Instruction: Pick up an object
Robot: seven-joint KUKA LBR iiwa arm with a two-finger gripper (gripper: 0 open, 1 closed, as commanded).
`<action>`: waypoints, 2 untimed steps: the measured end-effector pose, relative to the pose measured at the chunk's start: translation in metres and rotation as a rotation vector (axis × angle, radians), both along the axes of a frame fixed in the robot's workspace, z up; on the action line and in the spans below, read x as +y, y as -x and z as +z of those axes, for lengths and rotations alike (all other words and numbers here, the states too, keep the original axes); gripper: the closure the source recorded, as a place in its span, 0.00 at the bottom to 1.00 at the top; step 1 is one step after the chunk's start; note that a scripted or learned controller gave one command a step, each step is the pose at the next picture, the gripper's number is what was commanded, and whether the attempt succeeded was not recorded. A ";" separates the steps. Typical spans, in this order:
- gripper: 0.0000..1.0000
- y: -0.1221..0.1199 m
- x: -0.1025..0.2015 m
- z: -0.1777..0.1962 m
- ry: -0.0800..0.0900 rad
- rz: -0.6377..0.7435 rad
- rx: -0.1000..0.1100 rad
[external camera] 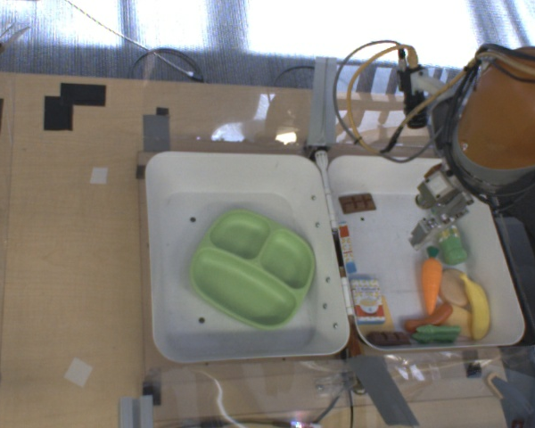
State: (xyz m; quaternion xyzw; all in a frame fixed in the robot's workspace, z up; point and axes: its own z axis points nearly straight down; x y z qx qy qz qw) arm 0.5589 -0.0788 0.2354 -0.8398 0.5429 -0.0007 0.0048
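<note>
Over right bin (508, 266), jaws (437, 226) touch a green toy (454, 248).

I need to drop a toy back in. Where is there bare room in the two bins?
Right bin: bare floor between chocolate bar and end effector. Crowded near carrot and banana. Left bin: margin around green tray.

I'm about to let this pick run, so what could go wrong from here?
The tool hangs right above a small green item that sits against the carrot, so it may nudge or grab both. The banana and other toy foods crowd the right bin's corner, so a pick there could slip.
</note>
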 end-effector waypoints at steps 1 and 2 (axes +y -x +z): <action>1.00 0.069 0.027 -0.018 0.004 -0.086 0.006; 1.00 -0.042 -0.040 0.016 0.005 0.043 0.002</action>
